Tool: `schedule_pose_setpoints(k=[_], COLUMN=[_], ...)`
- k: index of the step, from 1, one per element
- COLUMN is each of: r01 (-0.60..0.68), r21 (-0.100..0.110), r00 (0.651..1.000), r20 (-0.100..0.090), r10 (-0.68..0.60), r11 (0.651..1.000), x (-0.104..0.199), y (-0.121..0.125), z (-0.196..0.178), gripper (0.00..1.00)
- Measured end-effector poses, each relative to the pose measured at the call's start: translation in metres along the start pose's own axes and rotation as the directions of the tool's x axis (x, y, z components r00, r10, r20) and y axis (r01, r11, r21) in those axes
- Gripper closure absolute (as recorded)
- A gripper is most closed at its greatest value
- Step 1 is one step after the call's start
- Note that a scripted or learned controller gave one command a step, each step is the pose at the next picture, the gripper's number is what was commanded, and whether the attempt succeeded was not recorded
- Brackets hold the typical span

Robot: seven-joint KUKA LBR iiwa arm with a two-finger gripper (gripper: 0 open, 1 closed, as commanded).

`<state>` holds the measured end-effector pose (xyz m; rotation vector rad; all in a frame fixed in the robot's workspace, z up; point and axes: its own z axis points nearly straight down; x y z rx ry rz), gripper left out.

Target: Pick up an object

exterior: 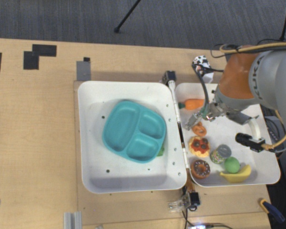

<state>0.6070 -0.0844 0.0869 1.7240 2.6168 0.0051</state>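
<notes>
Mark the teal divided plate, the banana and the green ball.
teal divided plate (133, 130): camera view, on the ridge between its compartments.
banana (238, 174): camera view, mid-length of the yellow fruit.
green ball (232, 164): camera view, its centre.

On the table (33, 142) two bins sit side by side: the left bin (93, 175) holds a divided tray (133, 130), the right bin (267, 173) a carrot (195, 104) at the back and a donut (200, 168), can (222, 153), lime (232, 165) and banana (238, 174) at the front.
</notes>
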Motion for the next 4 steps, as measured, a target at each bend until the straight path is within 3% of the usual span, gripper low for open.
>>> schedule_pose_setpoints(k=[4], r01=[0.000], r21=[0.000], r00=[1.000], r20=[0.000], r10=[0.000], r11=[1.000], x=[0.0000], y=[0.0000], z=[0.0000], gripper=[0.00])
